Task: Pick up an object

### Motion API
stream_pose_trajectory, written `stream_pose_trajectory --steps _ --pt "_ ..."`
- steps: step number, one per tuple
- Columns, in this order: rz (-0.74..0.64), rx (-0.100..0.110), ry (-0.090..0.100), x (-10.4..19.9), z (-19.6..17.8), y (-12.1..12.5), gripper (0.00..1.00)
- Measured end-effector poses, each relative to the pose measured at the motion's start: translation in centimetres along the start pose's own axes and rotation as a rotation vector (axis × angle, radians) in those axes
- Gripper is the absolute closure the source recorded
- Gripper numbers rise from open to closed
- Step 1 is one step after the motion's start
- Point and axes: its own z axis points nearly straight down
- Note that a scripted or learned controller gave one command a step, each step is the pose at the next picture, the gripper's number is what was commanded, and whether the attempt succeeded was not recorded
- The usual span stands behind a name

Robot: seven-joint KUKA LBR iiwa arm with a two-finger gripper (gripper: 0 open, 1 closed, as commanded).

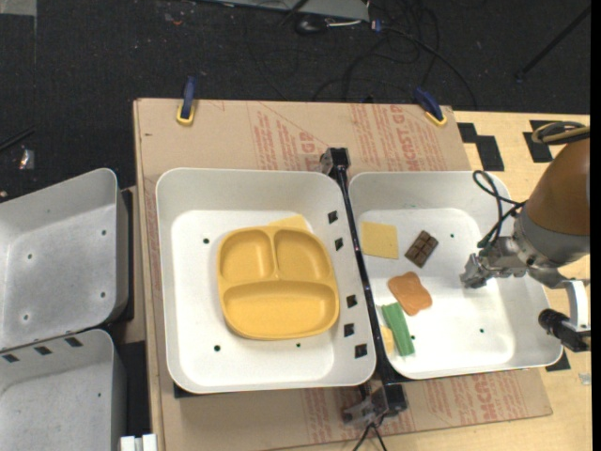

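The right bin (441,360) holds a pale yellow square piece (380,239), a small brown chocolate-like bar (422,247), an orange lump (410,292) and a green stick (397,328). My gripper (475,272) hangs low over the right side of that bin, to the right of the orange lump and apart from it. The arm's orange band (566,192) rises above it at the frame's right edge. Nothing shows between the fingers.
In the left bin (188,365) lies a yellow divided plate (278,283). A black divider (352,261) runs between the two bins. Both bins rest on a cardboard sheet (282,130). Grey trays (56,252) lie at the far left.
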Motion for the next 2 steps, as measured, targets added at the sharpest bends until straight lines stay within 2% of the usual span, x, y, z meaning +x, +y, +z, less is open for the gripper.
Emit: stream_pose_trajectory --steps 2 --pt "-0.005 -0.004 -0.001 1.2 -11.1 -0.3 1.00"
